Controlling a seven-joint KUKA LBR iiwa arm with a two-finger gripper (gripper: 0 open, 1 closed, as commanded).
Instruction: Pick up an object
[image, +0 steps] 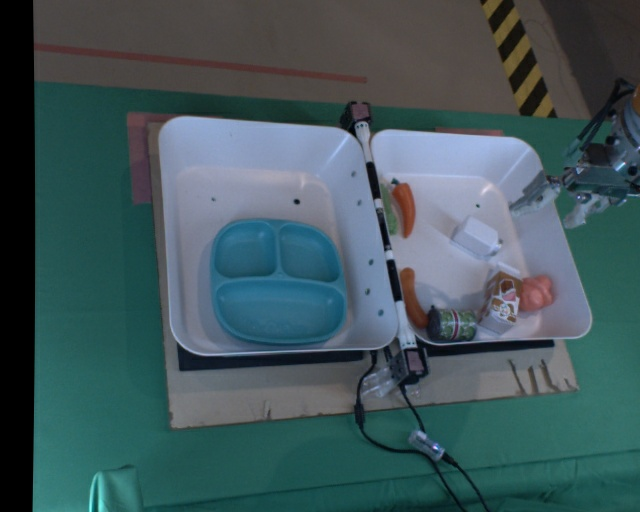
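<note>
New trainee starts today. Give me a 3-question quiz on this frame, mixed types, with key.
1. True or false: the blue divided plate lies in the left bin.
2. Which thing lies closest to the divider between the bins? A) the white box B) the carrot C) the small carton
3. Fill in: the gripper sits over the ____ rim of the right bin.

Key
1. True.
2. B: the carrot lies right beside the divider, near its upper end.
3. Right: its two fingers are spread apart with nothing between them, above that rim.
</note>
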